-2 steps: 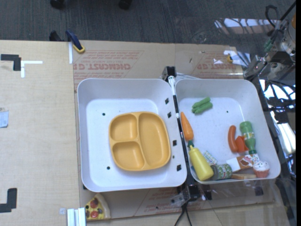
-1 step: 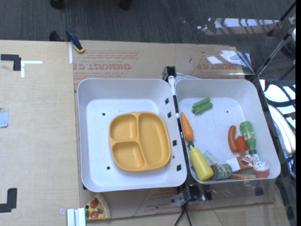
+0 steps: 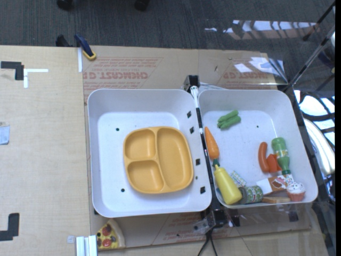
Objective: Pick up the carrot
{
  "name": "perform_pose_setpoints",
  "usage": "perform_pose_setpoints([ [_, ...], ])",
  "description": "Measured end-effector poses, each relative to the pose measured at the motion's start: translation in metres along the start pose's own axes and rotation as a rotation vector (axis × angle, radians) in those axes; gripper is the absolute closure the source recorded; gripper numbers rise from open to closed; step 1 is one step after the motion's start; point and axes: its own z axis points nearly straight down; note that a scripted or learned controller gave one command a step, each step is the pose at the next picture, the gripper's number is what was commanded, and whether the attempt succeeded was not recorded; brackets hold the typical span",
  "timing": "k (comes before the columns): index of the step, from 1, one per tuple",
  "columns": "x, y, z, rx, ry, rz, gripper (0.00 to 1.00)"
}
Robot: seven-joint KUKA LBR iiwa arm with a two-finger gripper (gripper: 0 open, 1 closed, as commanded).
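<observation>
Lying against the right bin's left wall, just above a yellow bottle, the carrot awaited me; my fingers' state I couldn't tell.

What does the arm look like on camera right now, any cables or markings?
I cannot tell from this frame. Beside the right bin are thin dark struts and a glossy black-and-white surface. The carrot lies by that bin's left wall.
</observation>
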Motion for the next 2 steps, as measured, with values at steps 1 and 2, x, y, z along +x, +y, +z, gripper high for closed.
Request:
perform_pose_setpoints([
  [1, 0.035, -0.008, 0.349, 0.003, 0.001, 0.153, 0.0],
  [2, 0.048, -0.014, 0.132, 0.001, 0.0, 0.448, 0.0],
])
